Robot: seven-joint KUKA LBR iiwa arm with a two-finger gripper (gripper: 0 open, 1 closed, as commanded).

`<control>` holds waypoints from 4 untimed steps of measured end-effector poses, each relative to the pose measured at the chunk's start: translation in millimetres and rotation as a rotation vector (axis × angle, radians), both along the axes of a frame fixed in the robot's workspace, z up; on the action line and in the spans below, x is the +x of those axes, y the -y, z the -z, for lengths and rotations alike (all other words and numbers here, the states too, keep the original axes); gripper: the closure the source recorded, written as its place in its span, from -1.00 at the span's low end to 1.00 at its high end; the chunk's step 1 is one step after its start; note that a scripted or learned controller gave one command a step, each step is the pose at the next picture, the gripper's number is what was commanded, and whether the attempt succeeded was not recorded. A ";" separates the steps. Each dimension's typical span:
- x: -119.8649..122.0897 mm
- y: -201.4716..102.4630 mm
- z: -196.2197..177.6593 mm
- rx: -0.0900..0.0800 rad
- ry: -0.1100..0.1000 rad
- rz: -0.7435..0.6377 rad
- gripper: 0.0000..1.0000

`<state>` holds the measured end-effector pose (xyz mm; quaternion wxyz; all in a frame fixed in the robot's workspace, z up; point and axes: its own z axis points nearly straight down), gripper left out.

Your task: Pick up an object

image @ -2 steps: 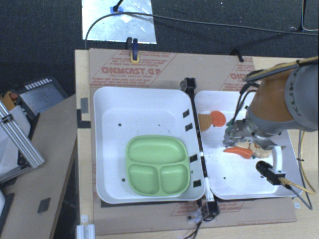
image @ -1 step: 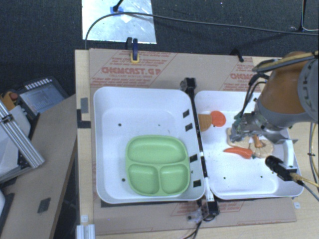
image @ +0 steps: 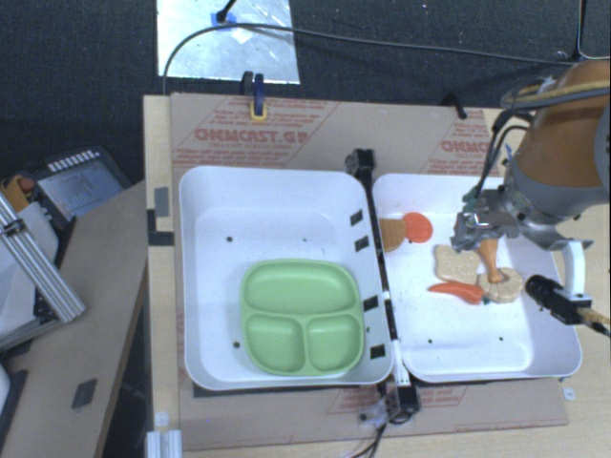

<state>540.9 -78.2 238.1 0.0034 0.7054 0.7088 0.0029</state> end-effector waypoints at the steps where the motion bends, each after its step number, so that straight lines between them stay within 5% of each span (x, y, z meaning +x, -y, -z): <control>1: 0.9 0.1 -3.3 0.001 -0.006 0.001 1.00; 4: 7.9 -160.4 -14.4 0.003 -0.007 -0.005 1.00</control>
